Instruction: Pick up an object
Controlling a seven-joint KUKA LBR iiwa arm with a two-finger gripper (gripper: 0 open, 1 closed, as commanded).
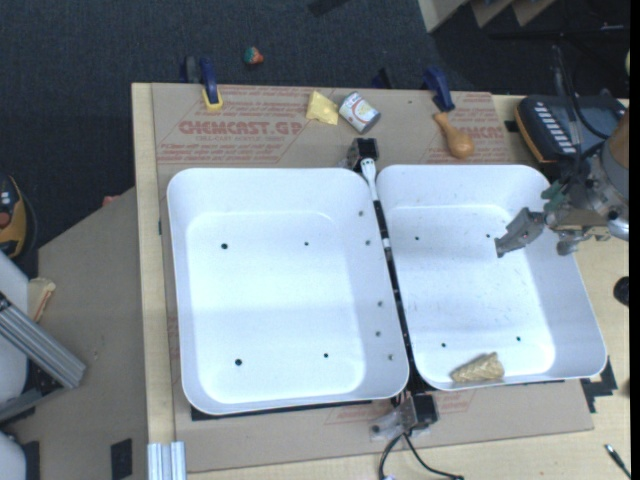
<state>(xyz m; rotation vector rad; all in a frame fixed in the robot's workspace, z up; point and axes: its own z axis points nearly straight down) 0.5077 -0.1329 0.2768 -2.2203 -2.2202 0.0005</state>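
The one thing lying in either bin is a small tan lump (477,369), crumpled and rough-looking, perhaps a scrap of sponge or crust; it is too small to name more closely. It rests on the floor of the right bin (470,193), near that bin's 6 o'clock rim, with its long axis running roughly from 8 to 2 o'clock. The left bin (190,268) holds nothing the arm could take.

The gripper (545,232) hangs over the right bin's 3 o'clock side, reaching in from the edge of the frame. From the gripper, the tan lump lies toward 7 o'clock and well apart, so the coming move turns on a travel across the bin toward its near rim before any descent. One grey finger (519,233) points toward 8 o'clock, and a second piece (568,242) sits beside it toward 3 o'clock. The fingers appear to stand apart with nothing between them, though the slanted view makes the width of the gap hard to judge. They touch no object.

Since the lump lies close to the bin wall, a grasp across its short axis looks the better bet, with the fingers closing along 11 to 5 o'clock.

On the worktop (250,128) beyond the bins, at 12 o'clock, sit a yellow wedge (321,109), a small printed box (358,112) and an orange pear-shaped object (455,137), all outside the bins.
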